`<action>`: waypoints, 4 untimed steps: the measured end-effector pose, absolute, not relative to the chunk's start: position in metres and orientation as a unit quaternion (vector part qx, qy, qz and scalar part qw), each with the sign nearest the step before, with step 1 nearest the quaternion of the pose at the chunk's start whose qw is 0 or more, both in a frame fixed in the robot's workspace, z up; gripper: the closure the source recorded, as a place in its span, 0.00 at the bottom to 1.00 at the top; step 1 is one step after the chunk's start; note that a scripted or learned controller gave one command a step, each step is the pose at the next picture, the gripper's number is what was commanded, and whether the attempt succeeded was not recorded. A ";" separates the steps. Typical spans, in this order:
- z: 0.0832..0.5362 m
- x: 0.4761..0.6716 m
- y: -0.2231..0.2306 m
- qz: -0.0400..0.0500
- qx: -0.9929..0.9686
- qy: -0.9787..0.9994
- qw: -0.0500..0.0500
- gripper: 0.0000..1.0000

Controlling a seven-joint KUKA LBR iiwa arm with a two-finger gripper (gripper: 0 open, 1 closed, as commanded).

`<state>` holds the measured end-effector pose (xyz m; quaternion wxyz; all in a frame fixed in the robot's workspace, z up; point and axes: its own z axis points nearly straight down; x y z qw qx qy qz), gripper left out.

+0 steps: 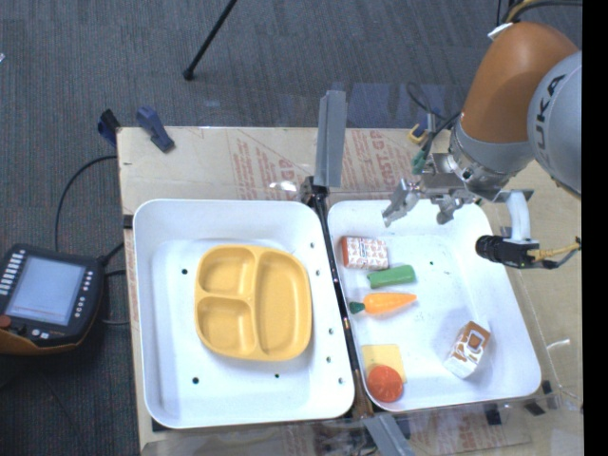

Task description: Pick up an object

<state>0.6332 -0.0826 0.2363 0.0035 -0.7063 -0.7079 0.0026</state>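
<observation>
My gripper (419, 210) hangs open over the far edge of the right bin (503, 302), with nothing between its fingers. Below it in that bin lie a red-and-white patterned packet (365, 252), a green block (391, 275) and an orange carrot (388, 303). Nearer the front sit a yellow cheese slice (381, 355) with a red tomato (386, 382) resting against it. A small brown-and-white carton (467, 348) lies tilted at the bin's right front.
The left bin (161, 255) holds a yellow divided plate (255, 302). A grey upright post (330, 145) stands at the back between the bins. A handheld pendant (46, 297) lies off the bench at left.
</observation>
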 end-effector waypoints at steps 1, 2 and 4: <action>0.236 0.633 -0.083 0.003 -0.706 -0.708 0.004 0.00; 0.236 0.633 -0.083 0.003 -0.706 -0.708 0.004 0.00; 0.098 0.550 -0.080 -0.002 -0.724 -0.689 0.004 1.00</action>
